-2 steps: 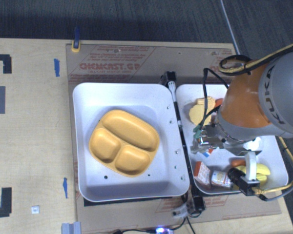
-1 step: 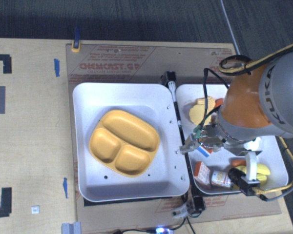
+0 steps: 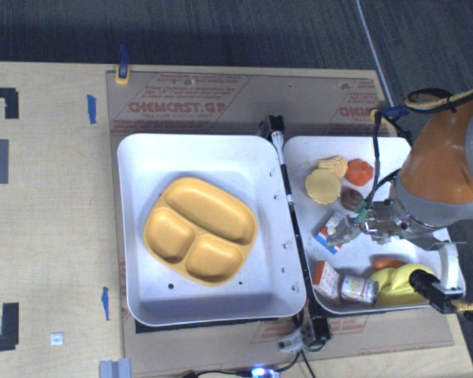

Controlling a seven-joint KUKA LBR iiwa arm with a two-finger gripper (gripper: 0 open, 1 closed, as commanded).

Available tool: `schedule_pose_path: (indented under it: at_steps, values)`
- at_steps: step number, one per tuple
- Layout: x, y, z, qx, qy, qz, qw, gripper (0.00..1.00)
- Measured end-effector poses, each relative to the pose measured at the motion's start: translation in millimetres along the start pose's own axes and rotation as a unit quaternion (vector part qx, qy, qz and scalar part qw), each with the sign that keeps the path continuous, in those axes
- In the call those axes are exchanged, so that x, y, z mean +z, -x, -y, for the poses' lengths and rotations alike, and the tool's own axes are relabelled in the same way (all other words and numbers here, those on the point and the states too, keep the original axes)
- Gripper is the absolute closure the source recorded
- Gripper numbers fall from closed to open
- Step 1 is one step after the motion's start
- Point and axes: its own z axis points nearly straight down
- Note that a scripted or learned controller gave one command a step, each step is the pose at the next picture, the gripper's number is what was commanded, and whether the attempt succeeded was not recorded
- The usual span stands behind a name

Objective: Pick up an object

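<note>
The gripper (image 3: 348, 228) hangs low in the right bin (image 3: 299, 211) – whether anything sits in its grasp, I cannot tell. Around it lie one pale round cookie (image 3: 323, 185), one red tomato (image 3: 359, 172), one banana (image 3: 398, 283) and one small can (image 3: 358, 289). The left bin (image 3: 134, 211) holds one yellow three-compartment tray (image 3: 200, 228).
</note>
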Motion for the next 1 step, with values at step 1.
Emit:
schedule_pose_path:
  at_steps: [1]
  values:
    - [98.6,37.4,-0.4,0.000,0.001,0.000,1.0000,0.00]
